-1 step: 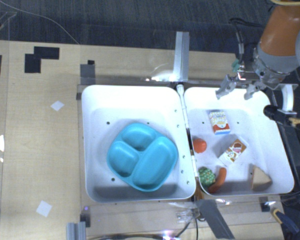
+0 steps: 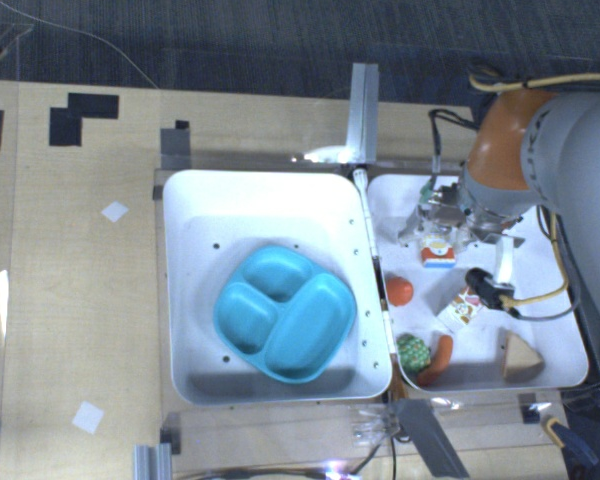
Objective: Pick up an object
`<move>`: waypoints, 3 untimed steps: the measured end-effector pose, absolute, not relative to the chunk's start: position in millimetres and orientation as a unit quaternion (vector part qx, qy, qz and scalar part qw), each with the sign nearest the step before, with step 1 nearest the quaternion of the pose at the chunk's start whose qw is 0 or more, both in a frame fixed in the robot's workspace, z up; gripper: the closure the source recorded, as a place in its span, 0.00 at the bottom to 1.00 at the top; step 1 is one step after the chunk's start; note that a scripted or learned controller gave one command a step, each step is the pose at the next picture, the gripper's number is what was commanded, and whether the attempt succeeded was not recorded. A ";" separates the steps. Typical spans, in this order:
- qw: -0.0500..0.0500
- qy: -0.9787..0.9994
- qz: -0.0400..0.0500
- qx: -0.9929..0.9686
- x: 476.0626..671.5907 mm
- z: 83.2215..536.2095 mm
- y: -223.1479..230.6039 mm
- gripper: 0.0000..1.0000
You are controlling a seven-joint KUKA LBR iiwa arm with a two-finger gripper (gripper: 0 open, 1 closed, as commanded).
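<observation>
Step in hand: the approach, by my reading. The gripper (image 2: 442,220) is low over the far part of the right bin (image 2: 570,363), with nothing visibly lifted.
Jaws: cannot tell whether they are released or clenched; the wrist and cabling hide them from this angle.
Nearest candidate: a small white and orange-red item (image 2: 438,255) lying just near of the gripper on the bin floor. Whether the two touch is unclear.
Other objects, right bin: a red-orange ball (image 2: 400,290) close to the left wall; a small printed white piece (image 2: 463,308) about mid-bin; a green round thing (image 2: 413,351) touching an orange-red sausage shape (image 2: 438,358) at the near left corner; a tan wedge (image 2: 520,356) at the near right.
Left bin: the left bin (image 2: 185,268) carries a blue divided dish (image 2: 285,313), well apart from the arm.
Next move, as I judge it: settle straight down over the small white and orange item, close on it, then rise clear of the walls.
Edges: the divider between the bins (image 2: 372,258) runs just left of the ball; the far wall sits close behind the gripper, so little room lies that way.
Open room: bare floor lies between the gripper and the tan wedge, and above the bin the path up looks free.
Worktop: the worktop (image 2: 70,318) left of the bins bears only flat markings.
</observation>
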State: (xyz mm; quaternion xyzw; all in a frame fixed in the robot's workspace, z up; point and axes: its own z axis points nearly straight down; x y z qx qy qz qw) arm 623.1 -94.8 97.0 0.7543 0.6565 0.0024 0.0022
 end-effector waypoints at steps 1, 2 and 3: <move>0.003 0.695 0.002 0.719 629.4 87.2 -109.8 0.00; 0.002 0.672 0.002 0.741 625.3 186.6 -78.7 0.00; 0.001 0.562 0.001 0.827 608.2 209.8 -51.8 0.00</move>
